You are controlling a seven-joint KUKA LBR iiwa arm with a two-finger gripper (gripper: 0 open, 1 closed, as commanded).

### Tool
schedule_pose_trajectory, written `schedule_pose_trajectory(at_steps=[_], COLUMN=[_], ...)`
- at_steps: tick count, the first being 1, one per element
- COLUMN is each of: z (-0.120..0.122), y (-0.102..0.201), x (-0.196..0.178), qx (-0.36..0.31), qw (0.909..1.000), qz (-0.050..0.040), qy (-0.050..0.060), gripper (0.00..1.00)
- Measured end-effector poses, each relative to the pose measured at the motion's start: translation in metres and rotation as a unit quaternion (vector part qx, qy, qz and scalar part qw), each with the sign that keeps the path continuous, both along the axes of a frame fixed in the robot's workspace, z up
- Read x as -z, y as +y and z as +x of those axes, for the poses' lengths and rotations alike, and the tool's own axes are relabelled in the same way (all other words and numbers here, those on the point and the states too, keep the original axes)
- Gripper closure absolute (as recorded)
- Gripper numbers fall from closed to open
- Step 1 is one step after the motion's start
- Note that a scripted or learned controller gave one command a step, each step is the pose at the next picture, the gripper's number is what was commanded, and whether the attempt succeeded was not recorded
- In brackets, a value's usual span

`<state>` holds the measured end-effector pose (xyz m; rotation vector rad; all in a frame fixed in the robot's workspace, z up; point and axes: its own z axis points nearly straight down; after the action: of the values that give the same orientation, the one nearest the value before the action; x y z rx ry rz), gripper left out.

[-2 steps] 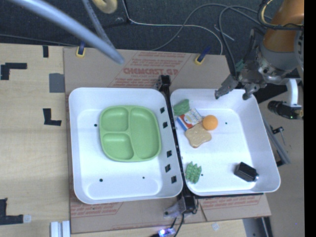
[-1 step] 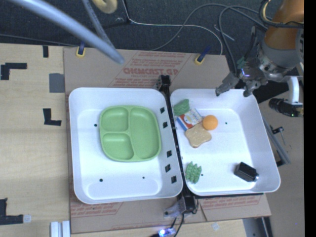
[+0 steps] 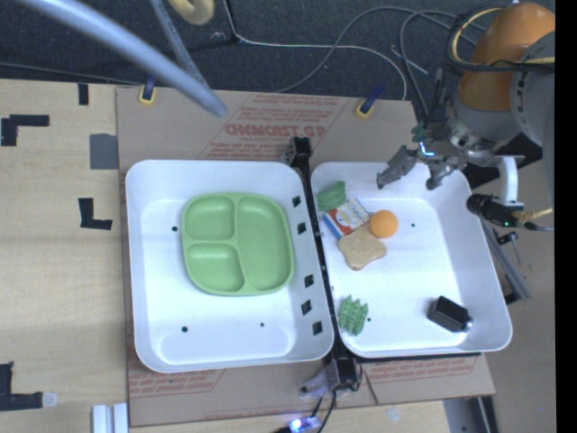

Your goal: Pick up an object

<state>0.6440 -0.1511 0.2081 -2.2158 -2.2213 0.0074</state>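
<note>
Over the far edge of the right bin point(image 3: 478, 269), your gripper point(image 3: 416, 171) hangs with its two fingers spread apart, nothing between them. No grasp yet, so you're in the approach step.

Candidates, all in the right bin:
- orange ball point(image 3: 384, 224), just beside the tan bread-shaped piece point(image 3: 362, 250), possibly touching it
- red-and-white packet point(image 3: 345, 216), partly under the bread piece and touching the dark green item point(image 3: 331, 194) at the far-left corner
- leafy green piece point(image 3: 352, 314) against the left wall, near side
- black block point(image 3: 448, 314), alone near the near-right corner

The left bin point(image 3: 144, 242) carries a green divided tray point(image 3: 239, 244); leave it.

To do this well, I'd go for the black block: it's well apart from everything, so your fingers can straddle it without nudging neighbours. Turn the wrist so the fingers close across its short side, and come straight down. The cluster is closer but crowded; the ball will likely roll off if you clip it off-centre, and the packet lies flat, hard to get under.

Writing: faded red print on the cardboard sheet point(image 3: 270, 120) behind the bins, too washed out to read reliably. Print on the packet is too small to make out.
</note>
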Motion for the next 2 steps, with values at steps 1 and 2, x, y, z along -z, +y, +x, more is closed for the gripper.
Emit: schedule_pose_trajectory(at_steps=[1, 2], z=[-0.012, -0.013], y=[0.000, 0.003], x=[0.054, 0.098], qx=[0.001, 0.000], qw=[1.0000, 1.0000], qz=[0.0000, -0.0001], qy=[0.001, 0.000], gripper=[0.00, 0.00])
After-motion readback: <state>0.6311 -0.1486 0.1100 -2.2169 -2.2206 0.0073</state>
